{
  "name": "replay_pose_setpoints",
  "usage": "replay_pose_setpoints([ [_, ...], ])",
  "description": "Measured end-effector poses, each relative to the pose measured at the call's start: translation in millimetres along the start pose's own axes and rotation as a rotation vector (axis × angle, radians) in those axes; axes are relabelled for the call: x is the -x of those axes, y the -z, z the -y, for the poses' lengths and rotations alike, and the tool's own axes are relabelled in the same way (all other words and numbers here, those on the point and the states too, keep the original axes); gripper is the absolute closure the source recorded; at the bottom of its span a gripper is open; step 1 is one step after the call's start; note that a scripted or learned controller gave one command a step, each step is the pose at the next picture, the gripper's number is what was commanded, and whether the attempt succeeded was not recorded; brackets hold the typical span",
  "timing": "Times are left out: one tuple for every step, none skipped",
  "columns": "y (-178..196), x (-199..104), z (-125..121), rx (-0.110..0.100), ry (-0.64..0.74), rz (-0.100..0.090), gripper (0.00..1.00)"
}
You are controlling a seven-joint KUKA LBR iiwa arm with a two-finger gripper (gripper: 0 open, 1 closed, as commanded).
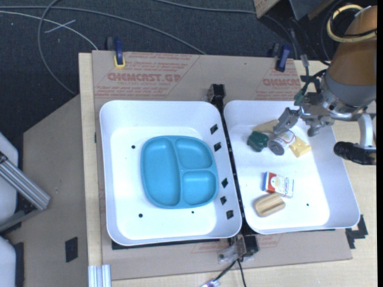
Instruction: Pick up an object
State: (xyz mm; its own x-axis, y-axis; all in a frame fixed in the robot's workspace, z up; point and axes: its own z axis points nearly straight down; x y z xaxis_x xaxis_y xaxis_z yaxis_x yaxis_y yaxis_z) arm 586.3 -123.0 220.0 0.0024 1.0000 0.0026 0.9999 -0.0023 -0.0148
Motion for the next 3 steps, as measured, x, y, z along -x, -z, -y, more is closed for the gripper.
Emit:
replay_pose_setpoints([
  [7.3, -0.2, -2.6, 0.013, 0.003, 0.002, 0.00],
  [-55.2, -3.8, -3.7, 0.009, 0.003, 0.000, 0.00],
  [-101.8, 3.4, 0.0, 0.009, 0.001, 0.001, 0.00],
])
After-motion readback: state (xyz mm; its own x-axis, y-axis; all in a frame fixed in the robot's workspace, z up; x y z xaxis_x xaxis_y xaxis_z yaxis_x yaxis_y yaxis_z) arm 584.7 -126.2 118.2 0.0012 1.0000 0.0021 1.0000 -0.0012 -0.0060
